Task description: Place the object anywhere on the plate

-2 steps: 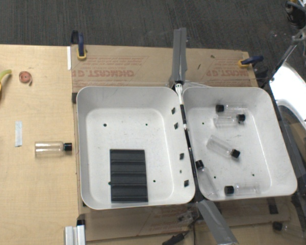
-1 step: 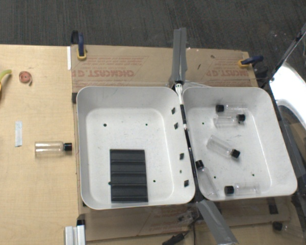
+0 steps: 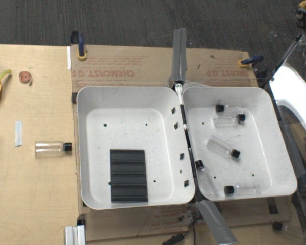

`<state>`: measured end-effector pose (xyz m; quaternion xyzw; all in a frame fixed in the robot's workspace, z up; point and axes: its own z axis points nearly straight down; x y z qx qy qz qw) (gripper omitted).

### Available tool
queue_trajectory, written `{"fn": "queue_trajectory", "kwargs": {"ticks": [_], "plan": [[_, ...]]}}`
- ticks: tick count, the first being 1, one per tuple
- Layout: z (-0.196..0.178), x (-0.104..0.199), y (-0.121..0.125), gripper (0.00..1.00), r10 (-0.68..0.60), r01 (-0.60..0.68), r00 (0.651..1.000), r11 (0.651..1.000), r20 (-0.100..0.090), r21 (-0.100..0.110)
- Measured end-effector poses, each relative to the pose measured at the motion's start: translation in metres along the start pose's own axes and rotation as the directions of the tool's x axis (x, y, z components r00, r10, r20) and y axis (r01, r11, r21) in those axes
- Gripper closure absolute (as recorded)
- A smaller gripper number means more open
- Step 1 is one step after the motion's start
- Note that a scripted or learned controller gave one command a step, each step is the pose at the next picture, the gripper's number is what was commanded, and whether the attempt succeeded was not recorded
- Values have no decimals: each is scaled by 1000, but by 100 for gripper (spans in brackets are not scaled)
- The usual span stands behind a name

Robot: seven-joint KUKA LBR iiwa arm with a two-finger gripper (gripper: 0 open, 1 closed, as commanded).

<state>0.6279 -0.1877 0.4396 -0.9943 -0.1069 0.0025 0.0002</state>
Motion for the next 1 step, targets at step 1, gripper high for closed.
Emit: {"fn": "queue_trajectory", "kwargs": {"ticks": [1], "plan": [[0, -44, 26, 0, 14, -14, 1000, 1000, 0, 1]]}}
